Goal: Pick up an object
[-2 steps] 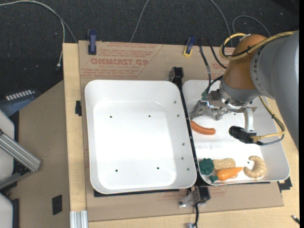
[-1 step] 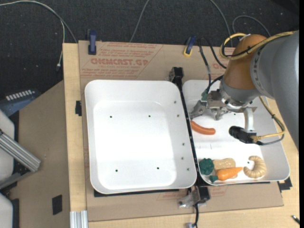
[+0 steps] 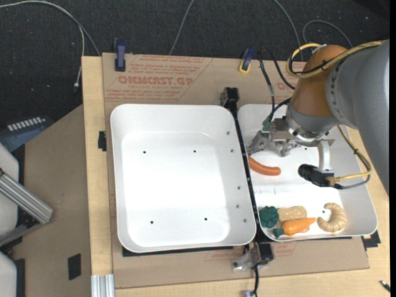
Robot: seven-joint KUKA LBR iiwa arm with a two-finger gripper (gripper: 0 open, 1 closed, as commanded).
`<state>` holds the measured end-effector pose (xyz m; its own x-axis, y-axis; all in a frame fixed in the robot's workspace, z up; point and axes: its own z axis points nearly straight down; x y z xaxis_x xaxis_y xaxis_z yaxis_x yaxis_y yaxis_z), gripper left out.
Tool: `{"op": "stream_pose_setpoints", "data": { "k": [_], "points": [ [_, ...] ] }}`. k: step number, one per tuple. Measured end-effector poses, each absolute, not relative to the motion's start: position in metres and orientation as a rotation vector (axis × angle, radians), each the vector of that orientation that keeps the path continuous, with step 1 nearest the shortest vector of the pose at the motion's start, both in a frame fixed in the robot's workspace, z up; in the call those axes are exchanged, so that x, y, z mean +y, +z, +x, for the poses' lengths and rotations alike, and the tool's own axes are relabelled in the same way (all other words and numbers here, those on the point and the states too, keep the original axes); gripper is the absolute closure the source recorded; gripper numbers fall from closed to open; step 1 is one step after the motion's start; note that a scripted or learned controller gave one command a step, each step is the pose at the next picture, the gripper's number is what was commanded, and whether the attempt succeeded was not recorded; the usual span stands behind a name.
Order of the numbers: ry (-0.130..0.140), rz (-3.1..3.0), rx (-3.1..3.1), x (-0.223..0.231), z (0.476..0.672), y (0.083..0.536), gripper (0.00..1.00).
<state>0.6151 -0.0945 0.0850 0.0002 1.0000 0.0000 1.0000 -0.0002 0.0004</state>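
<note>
Over the right bin's (image 3: 362, 203) far half hangs the gripper (image 3: 270, 146), carried in by the grey arm (image 3: 356, 85) from that bin's outer side, the orange band (image 3: 314, 88) showing just above the wrist. The gripper sits low inside the bin, close to the wall it shares with the left bin (image 3: 179, 178), and from this slant I cannot tell whether it is open or closed. Nothing shows in its grasp. And right there, just on the near side of the gripper, lies the sausage (image 3: 265, 167), orange-red, flat on the right bin's floor, stretched across the bin with one end close to that shared wall. It looks apart from the gripper, though only narrowly. Down at the right bin's near end, four more pieces line up along the front wall: a dark green piece (image 3: 268, 216) tucked into the corner by the shared wall, a tan piece (image 3: 291, 213) touching it, a carrot (image 3: 296, 226) lying just in front of the tan piece against the front rim, and a pale croissant (image 3: 334, 218) curled up further toward the outer side, clear of the carrot's tip. The left bin stands edge to edge with the right bin, both resting on the brown bench (image 3: 154, 79).
</note>
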Motion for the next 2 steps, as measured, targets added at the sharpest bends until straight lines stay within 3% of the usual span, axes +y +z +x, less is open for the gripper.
{"op": "stream_pose_setpoints", "data": {
  "k": [2],
  "points": [
    [0.000,2.221,2.221,-0.0945,0.6151,0.0850,0.00]
  ]
}}
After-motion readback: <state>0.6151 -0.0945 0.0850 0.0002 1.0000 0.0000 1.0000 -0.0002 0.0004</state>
